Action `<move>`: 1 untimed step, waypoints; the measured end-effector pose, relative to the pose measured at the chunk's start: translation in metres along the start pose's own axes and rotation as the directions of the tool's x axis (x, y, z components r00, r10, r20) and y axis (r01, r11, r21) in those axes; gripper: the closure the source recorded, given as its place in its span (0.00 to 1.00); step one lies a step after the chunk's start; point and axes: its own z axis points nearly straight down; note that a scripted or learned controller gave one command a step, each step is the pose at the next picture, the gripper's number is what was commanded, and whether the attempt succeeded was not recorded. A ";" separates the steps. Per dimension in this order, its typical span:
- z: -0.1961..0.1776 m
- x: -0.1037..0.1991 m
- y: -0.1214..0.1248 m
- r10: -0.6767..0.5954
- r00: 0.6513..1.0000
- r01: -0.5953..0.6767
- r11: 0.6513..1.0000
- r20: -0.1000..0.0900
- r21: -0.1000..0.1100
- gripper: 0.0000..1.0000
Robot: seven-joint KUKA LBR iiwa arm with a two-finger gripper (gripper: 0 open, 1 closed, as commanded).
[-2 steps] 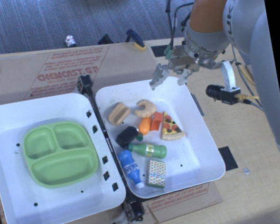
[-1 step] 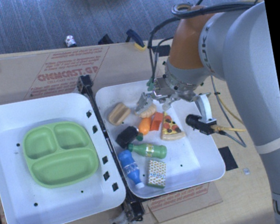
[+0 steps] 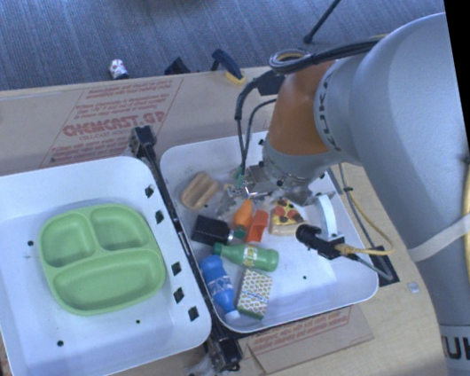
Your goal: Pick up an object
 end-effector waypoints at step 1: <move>-0.011 0.000 0.001 -0.003 1.000 0.003 1.000 0.000 0.001 1.00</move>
